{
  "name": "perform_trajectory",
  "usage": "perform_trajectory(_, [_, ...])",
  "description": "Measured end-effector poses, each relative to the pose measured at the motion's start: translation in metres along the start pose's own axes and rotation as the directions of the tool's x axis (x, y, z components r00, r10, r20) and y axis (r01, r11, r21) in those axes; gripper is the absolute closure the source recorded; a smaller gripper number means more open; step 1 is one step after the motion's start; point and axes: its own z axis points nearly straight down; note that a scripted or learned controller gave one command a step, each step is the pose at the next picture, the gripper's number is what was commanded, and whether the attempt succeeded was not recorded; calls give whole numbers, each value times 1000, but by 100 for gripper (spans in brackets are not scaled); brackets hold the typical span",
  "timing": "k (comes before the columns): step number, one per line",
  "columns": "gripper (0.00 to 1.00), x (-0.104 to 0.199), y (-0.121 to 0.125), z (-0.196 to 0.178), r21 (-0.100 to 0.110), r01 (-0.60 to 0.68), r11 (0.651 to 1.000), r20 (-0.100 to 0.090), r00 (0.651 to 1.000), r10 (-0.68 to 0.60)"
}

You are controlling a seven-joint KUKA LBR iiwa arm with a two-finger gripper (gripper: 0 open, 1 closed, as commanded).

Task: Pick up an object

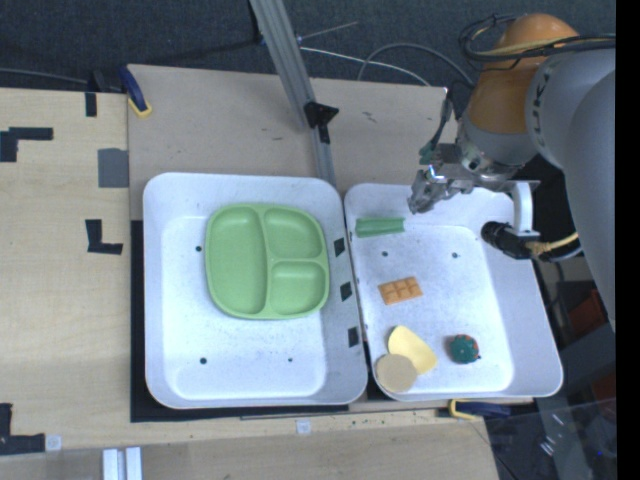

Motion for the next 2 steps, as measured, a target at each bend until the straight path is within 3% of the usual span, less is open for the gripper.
perform_trajectory(1, [100,0,1,-34,0,0,1000,0,1000,0])
perform_trajectory(2, [100,47,-22,-44,4,3,1000,-2,1000,-3])
